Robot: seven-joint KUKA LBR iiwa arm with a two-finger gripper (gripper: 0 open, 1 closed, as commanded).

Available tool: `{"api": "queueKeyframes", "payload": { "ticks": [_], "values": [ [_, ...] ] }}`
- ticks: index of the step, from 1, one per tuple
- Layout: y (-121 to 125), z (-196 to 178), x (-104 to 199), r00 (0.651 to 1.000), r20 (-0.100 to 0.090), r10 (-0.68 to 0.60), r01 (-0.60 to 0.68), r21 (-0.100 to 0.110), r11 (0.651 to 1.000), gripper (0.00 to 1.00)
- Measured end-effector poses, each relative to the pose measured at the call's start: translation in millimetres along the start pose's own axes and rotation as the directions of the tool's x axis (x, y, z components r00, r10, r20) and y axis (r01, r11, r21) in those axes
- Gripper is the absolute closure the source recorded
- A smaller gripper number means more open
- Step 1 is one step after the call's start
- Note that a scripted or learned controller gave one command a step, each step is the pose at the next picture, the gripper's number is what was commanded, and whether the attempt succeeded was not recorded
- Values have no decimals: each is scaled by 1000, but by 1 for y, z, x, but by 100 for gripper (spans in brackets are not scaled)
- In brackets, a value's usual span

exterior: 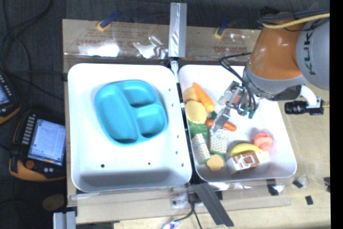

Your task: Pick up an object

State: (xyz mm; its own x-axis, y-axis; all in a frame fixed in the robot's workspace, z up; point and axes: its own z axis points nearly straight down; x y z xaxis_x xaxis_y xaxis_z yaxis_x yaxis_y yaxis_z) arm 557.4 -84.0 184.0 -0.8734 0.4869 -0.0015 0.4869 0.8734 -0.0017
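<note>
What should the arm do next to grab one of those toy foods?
Probably lower straight down a little. The gripper hangs over the right bin, above the small carrot beside the green item, with nothing visibly between its fingers.

My gripper [221,118] is hanging over the right bin [281,131]. Food toys are lying left of and below it: carrot [202,95], banana [244,148]. Far left, a tray [130,110] is sitting in the other bin [86,163].
</note>
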Motion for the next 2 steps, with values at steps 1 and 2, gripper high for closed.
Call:
{"api": "queueKeyframes", "payload": {
  "ticks": [1,2],
  "values": [
    [69,1,49,958,-2,287,-287,0,958,0],
    [17,1,80,970,-2,244,-244,1,970,0]
  ]
}}
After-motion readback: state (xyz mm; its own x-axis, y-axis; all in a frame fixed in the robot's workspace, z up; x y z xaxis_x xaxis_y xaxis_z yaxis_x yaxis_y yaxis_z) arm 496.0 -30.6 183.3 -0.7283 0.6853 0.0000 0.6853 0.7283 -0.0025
